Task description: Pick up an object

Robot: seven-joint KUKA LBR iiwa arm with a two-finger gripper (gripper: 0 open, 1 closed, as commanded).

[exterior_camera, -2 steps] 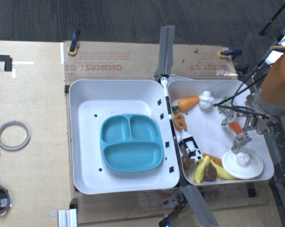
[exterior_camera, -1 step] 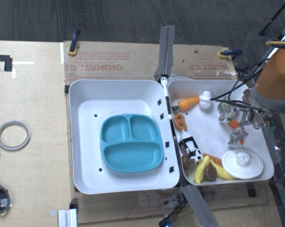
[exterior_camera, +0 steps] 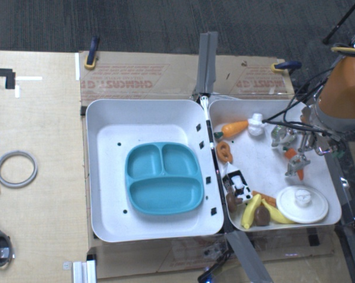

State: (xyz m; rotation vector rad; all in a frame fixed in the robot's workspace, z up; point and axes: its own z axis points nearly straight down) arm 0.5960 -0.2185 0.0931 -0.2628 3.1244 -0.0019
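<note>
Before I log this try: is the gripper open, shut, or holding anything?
Gripper: low over the right bin, near a small orange piece; open or shut cannot be told, no hold visible.

A robotics lab: plywood bench [exterior_camera: 36,117], clamped cardboard [exterior_camera: 142,75], twin white bins [exterior_camera: 101,158], tape roll [exterior_camera: 15,168].

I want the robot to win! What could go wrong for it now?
The metal gripper hangs low in the right white bin, above a small orange-red piece. That piece looks tiny, so the grab might miss or let it slip. The round white lid lies close below, and the small white bottle sits to the left; the arm might bump either. The yellow bananas crowd one corner with other toys, so picking there could drag neighbours.
</note>
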